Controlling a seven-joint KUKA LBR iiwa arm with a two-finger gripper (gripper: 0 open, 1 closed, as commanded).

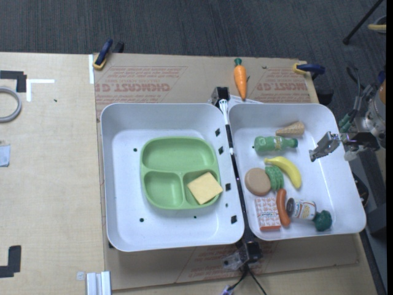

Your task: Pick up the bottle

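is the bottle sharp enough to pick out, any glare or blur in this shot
Camera view: the green bottle reads clearly against the right bin under even light with soft shadows; no strong glare on the white plastic. The gripper looks slightly soft at the bin's right rim.

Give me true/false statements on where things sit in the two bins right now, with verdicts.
1. The green plastic bottle lies on its side in the right white bin. True.
2. The yellow cheese slice sits in the right bin. False: it rests on the green divided tray in the left white bin.
3. The gripper holds the bottle. False: it hangs at the right bin's right side, apart from the bottle.
4. The orange toy carrot lies outside both bins. True.
5. The yellow banana lies below the bottle in the view. True.
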